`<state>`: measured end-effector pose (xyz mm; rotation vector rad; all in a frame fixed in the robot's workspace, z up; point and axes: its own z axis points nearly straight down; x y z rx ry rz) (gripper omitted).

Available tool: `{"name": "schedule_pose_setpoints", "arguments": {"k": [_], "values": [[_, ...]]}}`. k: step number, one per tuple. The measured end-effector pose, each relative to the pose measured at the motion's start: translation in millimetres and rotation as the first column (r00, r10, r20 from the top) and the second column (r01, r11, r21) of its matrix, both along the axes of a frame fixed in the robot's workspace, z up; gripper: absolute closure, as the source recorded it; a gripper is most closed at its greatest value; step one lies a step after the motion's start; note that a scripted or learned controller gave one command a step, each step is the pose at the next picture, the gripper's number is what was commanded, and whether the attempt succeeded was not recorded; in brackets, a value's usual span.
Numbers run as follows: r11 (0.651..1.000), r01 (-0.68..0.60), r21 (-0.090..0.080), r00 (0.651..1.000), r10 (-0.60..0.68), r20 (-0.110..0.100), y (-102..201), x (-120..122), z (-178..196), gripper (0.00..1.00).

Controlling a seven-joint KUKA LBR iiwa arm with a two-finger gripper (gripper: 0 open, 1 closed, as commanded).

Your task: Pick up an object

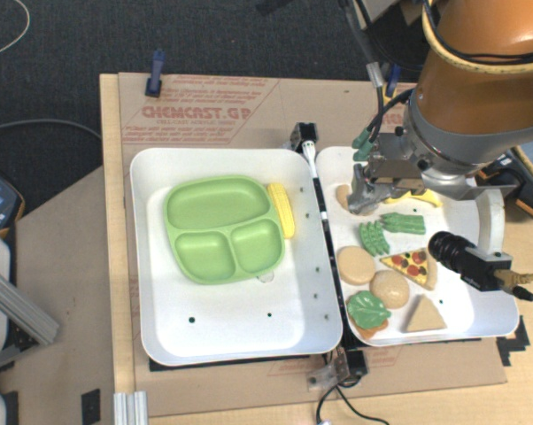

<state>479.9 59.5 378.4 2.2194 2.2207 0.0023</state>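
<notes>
Tool [366, 198] low over the far left part of the right bin [475, 312] — I cannot tell its opening.
Just beside it I see a beige piece [343, 195] and a green leafy piece [392, 230]; below these lie a pizza slice [411, 265] and a round biscuit [355, 265]. The left bin [231, 317] holds a green divided plate [222, 228].

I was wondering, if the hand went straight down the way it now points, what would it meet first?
Likely the white floor of the right bin, between the small tan piece and the green leafy toy, though depth is unclear.
</notes>
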Motion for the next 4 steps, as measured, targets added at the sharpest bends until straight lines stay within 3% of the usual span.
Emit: {"name": "schedule_pose_setpoints", "arguments": {"k": [1,4], "values": [[1.000,-0.005,0.002,1.000,0.005,0.001,53,-1,10,1.00],[1.000,-0.002,0.000,1.000,0.002,0.006,51,1,40,1.00]]}}
